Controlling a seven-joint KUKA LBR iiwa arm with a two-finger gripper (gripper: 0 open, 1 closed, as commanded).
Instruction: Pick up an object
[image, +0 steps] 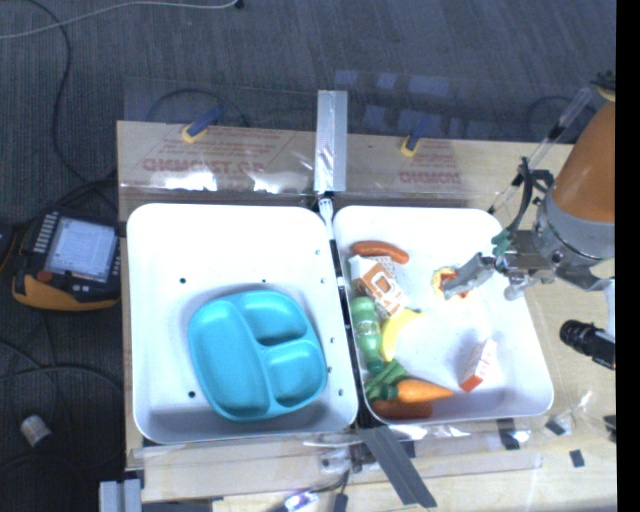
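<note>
The right bin (520, 345) holds toy food. A sausage (380, 250) lies at the back, with a printed box (383, 284) just in front of it. Along the left wall are a green piece (365, 326), a yellow banana (402, 324) and a carrot (422, 391). A red-and-white packet (478, 364) lies at the front right. My gripper (462, 280) hangs over the bin's back middle, pointing left. A small orange-yellow item (441, 275) sits right at its tip. Whether the item is gripped or only beside the tip I cannot tell.
The left bin (160, 250) holds a blue divided plate (258, 350). A metal divider (332, 150) stands between the bins at the back. A handheld pendant (70, 258) lies on the floor at the left. The arm's body (585, 215) overhangs the right bin's right rim.
</note>
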